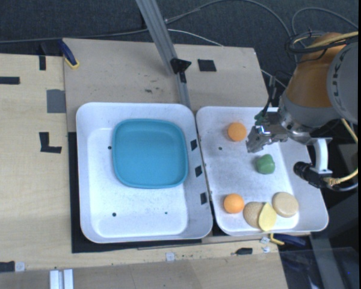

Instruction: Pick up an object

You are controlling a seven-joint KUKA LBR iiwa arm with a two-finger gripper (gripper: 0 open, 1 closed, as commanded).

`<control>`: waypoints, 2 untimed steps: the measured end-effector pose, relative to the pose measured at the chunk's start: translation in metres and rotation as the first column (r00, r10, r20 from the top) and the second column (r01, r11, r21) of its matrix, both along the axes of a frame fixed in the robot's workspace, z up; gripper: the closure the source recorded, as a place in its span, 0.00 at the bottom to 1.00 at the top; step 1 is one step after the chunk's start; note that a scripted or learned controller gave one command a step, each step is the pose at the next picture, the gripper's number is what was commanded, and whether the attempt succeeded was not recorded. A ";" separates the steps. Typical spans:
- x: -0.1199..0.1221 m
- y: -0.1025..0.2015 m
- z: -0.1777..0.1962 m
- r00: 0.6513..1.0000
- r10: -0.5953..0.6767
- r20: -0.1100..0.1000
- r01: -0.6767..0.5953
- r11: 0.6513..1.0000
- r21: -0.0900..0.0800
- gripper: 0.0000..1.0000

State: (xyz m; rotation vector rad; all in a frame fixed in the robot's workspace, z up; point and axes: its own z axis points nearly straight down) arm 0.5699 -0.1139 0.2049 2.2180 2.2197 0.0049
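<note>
**Camera view: hand above the right bin**

The hand (257, 142) hovers over the right bin (219, 161), between an orange ball (236, 131) at its 10 o'clock and a green object (265, 164) at its 5 o'clock; whether it is released or clenched cannot be told. At the bin's 6 o'clock edge lie a second orange ball (233, 203), two tan pieces (284, 204) and a yellow piece (267, 217). The left bin (96, 179) on the worktop (24, 179) carries a blue plate (150, 153).
</note>
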 end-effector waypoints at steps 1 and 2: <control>0.000 0.000 0.025 1.000 0.000 -0.003 0.000 1.000 0.000 1.00; -0.007 0.053 0.034 1.000 0.004 -0.004 -0.004 1.000 0.002 1.00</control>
